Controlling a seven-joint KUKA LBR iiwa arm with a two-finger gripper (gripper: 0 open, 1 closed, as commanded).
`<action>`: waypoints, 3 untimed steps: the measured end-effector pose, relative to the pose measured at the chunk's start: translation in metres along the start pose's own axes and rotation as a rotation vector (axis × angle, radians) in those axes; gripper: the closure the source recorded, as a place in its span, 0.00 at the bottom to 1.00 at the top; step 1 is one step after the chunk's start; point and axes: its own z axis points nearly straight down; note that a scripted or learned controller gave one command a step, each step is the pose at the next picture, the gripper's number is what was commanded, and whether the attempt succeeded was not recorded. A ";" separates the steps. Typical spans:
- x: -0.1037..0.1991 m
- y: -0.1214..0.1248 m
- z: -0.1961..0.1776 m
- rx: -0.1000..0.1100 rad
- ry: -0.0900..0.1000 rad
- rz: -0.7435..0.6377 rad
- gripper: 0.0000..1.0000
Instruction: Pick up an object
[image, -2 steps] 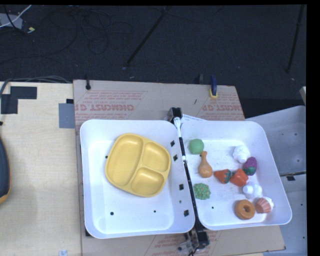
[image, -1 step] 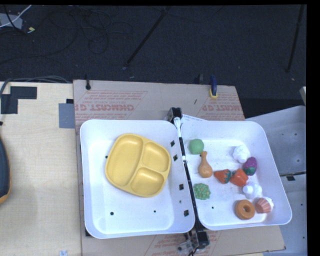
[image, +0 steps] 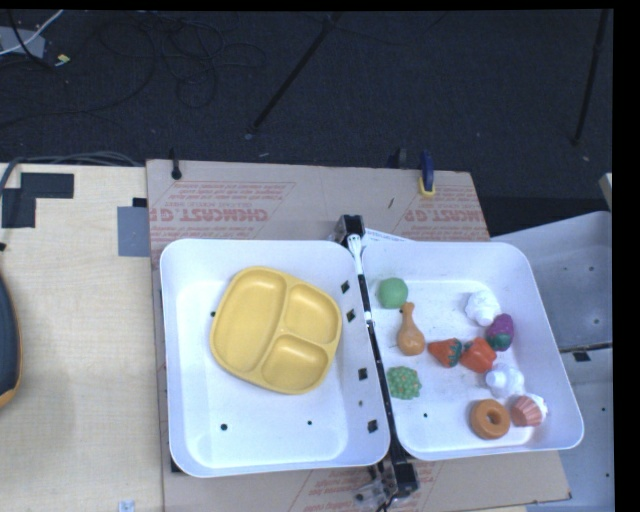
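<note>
White right bin: small toy foods.

Two smooth, glossy white plastic bins sit on matt brown printed cardboard over a pale wood-grain bench. The yellow divided plate looks like satin plastic; the toy foods, including a doughnut, appear moulded plastic.
</note>
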 end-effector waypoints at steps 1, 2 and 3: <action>0.000 0.001 -0.013 -0.004 -0.002 -0.004 1.00; 0.001 0.002 -0.022 -0.002 -0.002 -0.007 1.00; 0.002 0.003 -0.032 -0.001 -0.001 -0.012 1.00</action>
